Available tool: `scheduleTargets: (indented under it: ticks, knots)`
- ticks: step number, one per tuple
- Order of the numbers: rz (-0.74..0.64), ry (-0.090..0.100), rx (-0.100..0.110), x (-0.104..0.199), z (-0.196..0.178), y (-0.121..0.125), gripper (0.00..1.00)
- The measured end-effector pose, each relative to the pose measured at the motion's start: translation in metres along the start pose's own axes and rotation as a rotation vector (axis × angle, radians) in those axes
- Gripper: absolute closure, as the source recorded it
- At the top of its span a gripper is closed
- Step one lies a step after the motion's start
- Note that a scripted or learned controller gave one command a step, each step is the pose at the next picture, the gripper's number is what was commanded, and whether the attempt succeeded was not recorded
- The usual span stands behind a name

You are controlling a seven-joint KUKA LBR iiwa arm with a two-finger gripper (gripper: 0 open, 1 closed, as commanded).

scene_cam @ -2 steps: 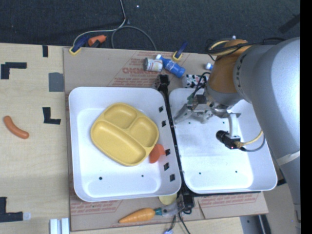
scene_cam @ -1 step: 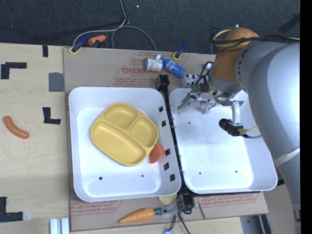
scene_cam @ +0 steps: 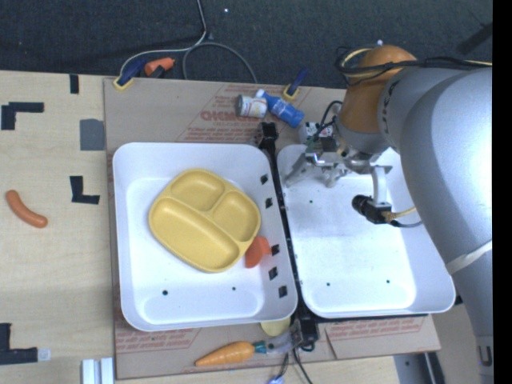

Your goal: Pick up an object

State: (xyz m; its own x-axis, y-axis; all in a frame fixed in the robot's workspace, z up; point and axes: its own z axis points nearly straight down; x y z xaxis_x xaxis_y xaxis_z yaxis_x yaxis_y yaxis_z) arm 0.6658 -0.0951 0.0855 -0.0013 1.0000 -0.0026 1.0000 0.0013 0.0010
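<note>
A yellow divided plate (scene_cam: 206, 218) lies in the left bin (scene_cam: 132, 238). A small orange-red piece (scene_cam: 256, 252) rests against the plate's lower right edge. My gripper (scene_cam: 322, 167) hangs low over the far left corner of the right bin (scene_cam: 376, 286), beneath the orange wrist band (scene_cam: 364, 94). It is on the other side of the divider from the plate and the orange-red piece. I see nothing held in it.
Outside the bins lie a toy carrot (scene_cam: 226, 354) at the front, a sausage (scene_cam: 26, 209) at far left, and a white and blue bottle (scene_cam: 270, 106) behind. A clamp (scene_cam: 144, 69) and a cable sit at the back. The big grey arm (scene_cam: 448, 150) covers the right side.
</note>
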Motion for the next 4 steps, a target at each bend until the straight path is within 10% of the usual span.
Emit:
scheduleTargets:
  ticks: [1,2,3,4]
  knots:
    - [0.0,0.0,-0.002,0.0,-0.001,-0.028,0.0]
    - [-0.001,0.002,-0.002,-0.011,0.0,0.004,0.0]
    - [-0.002,0.001,-0.002,-0.011,-0.01,0.003,1.0]
    - [-0.003,0.001,-0.001,-0.011,-0.01,0.003,0.0]
